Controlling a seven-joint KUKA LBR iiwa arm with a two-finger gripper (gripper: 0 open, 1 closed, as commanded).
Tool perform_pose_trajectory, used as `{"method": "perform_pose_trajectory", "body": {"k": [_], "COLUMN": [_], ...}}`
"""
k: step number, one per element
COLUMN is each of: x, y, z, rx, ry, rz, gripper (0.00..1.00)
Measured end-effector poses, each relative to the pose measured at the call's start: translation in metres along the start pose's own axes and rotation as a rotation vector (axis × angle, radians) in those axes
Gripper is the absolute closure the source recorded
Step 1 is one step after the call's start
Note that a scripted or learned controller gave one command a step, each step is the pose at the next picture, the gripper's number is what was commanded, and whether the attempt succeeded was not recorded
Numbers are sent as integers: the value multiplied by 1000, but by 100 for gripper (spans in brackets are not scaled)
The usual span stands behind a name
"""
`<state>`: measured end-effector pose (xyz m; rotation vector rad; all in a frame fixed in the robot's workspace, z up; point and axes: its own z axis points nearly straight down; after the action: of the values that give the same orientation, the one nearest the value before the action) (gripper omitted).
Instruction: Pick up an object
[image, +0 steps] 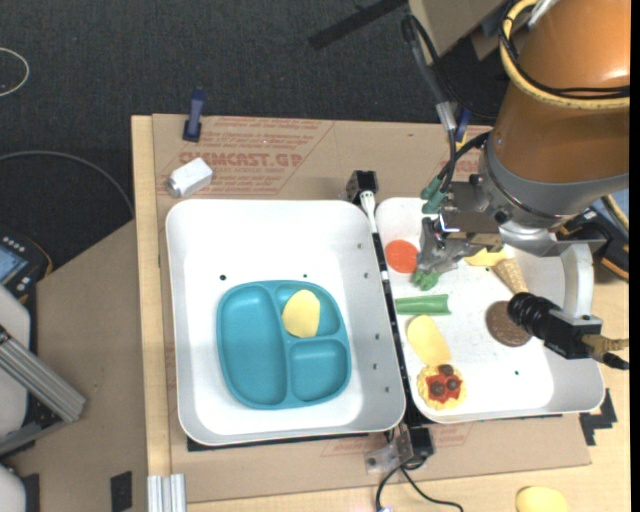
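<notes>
My gripper (436, 266) hangs low over the back left part of the right bin (560, 400). Just left of it lies an orange-red round piece (401, 256). A green bean-like stick (421, 303) lies right below it. Nothing shows held in the gripper. Further forward in that bin lie a yellow oblong piece (428, 340) and a small tart with red berries (441, 386). A brown round cookie (506, 327) and a waffle cone (506, 272) lie to the right, partly hidden by the arm.
The left bin (200, 250) holds a teal divided tray (250, 340) with a yellow lemon-like piece (301, 313) in its back right compartment. A black cylinder on a white bracket (548, 322) juts over the right bin. The arm's bulk (565, 120) covers that bin's back right.
</notes>
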<state>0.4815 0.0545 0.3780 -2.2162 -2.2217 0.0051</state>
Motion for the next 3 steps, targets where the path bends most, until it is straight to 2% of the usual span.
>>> {"method": "perform_pose_trajectory", "body": {"k": [1, 2, 3], "x": [16, 52, 34], "y": [-2, 2, -3], "z": [-124, 54, 136], "rx": [-22, 12, 8], "ry": [3, -3, -3], "rz": [-1, 1, 6], "gripper": [100, 100, 100]}}
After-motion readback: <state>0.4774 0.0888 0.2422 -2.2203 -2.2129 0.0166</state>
